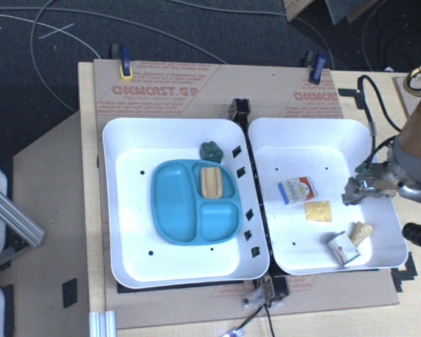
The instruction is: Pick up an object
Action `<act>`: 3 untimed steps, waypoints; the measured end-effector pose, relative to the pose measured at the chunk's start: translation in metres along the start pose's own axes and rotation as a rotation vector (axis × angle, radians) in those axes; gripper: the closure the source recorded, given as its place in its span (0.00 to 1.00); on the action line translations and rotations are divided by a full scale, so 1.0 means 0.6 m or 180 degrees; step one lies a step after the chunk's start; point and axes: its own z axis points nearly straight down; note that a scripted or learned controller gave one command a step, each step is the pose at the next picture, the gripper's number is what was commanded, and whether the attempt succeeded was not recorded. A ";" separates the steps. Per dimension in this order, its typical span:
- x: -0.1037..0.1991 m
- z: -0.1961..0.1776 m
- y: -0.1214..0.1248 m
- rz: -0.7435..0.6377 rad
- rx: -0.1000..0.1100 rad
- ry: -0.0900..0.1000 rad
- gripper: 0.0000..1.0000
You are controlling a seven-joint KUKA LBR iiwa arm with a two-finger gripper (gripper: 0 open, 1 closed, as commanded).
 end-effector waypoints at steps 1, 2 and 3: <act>0.000 -0.056 0.002 0.0000 0.0004 0.0002 1.00; 0.080 -0.074 0.026 -0.0016 0.0010 0.0012 1.00; 0.162 -0.087 0.053 -0.0018 0.0012 0.0012 1.00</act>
